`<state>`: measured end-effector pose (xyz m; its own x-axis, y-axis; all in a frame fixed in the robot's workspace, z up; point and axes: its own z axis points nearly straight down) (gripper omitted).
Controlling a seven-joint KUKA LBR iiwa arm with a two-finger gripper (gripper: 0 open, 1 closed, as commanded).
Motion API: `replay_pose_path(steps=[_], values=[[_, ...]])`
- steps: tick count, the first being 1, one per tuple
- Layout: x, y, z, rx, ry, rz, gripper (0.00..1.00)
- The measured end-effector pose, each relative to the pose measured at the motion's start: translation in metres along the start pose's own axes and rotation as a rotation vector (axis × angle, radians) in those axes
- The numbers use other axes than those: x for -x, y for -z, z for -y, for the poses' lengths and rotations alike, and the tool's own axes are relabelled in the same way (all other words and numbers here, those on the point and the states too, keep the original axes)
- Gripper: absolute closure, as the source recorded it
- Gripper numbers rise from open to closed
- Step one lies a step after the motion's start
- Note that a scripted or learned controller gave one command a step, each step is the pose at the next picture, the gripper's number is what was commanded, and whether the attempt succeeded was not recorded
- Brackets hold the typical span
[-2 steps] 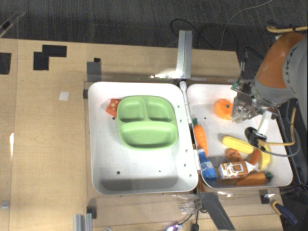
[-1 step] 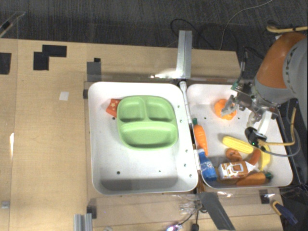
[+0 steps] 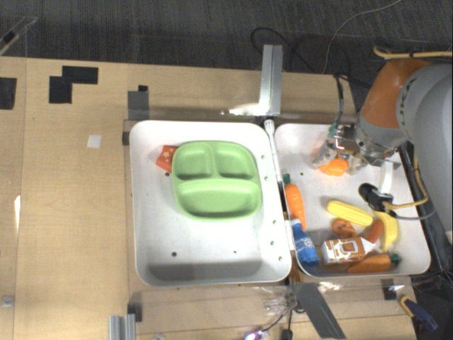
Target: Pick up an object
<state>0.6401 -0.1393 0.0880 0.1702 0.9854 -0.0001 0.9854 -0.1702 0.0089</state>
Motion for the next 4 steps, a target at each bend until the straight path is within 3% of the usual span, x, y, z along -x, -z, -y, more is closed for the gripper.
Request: replay_pose_path(steps=[1, 2, 3, 4], values=[[-0.002, 0.011, -0.001, 0.004, 0.007, 0.0, 1.0], [-0.049, 0.1, -0.023, -0.002, 0.133, -0.001, 1.0], [-0.023, 0.114, -0.027, -0.003, 0.229, 0.0, 1.0], [-0.025, 0.126, -0.029, 0.003, 0.235, 0.001, 1.0]])
